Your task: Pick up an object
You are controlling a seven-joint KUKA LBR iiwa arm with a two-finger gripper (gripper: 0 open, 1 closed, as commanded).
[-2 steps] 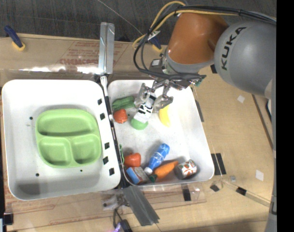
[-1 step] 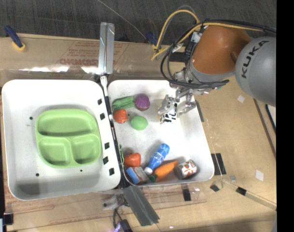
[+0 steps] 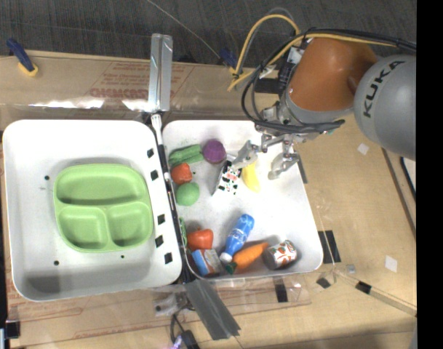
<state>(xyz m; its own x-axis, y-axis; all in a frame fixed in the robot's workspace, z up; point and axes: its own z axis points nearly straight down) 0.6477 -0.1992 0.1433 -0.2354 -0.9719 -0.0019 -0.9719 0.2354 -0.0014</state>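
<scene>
End effector [image 3: 266, 160] open, yellow toy [image 3: 251, 178] just below

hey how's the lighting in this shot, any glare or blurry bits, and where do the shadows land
Camera view: even, diffuse light; the shallow white right bin and white left bin look bright but not blown out. A soft shadow darkens the left bin's near corner. Faint sheen on the orange wrist band of the grey arm. The metal two-finger gripper looks slightly soft; the small toys, such as the blue plastic bottle, stay fairly sharp.
</scene>
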